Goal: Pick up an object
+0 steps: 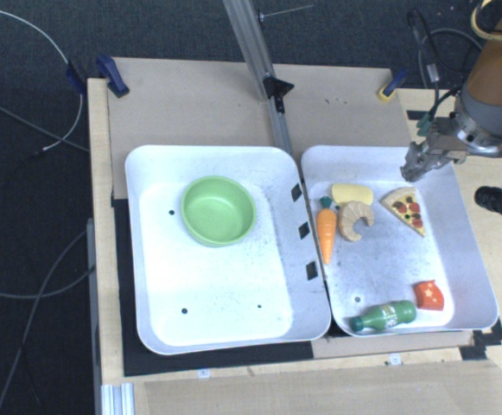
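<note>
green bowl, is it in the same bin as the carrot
No, the green bowl sits in the left bin, while the carrot lies in the right bin.

Robotics lab: bench (190, 111), clamps (112, 74), loose cables (26, 24)

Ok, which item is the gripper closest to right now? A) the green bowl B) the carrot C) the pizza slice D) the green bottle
C: the gripper hangs over the right bin's far edge, just above the pizza slice; the carrot and green bottle lie farther off, and the green bowl sits in the left bin.
</note>
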Robot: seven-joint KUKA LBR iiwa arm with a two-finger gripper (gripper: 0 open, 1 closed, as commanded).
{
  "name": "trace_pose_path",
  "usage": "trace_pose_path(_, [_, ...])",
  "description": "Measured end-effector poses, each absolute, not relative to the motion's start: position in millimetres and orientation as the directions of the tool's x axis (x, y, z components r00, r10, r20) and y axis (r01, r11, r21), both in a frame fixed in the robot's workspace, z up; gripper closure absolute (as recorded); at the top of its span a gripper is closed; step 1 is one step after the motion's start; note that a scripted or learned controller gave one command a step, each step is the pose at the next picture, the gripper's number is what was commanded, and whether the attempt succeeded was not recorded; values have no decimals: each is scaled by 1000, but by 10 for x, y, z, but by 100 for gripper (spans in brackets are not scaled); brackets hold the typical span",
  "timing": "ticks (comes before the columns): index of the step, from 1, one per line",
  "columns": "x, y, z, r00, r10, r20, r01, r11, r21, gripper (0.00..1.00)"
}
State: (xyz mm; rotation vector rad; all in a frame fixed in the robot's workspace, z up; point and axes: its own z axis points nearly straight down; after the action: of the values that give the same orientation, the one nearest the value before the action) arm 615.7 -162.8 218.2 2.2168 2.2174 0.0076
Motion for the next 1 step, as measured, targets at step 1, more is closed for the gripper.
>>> trace_pose_path(1, [6161, -1625, 2090, -1, 1000, 1, 1000, 1, -1, 100])
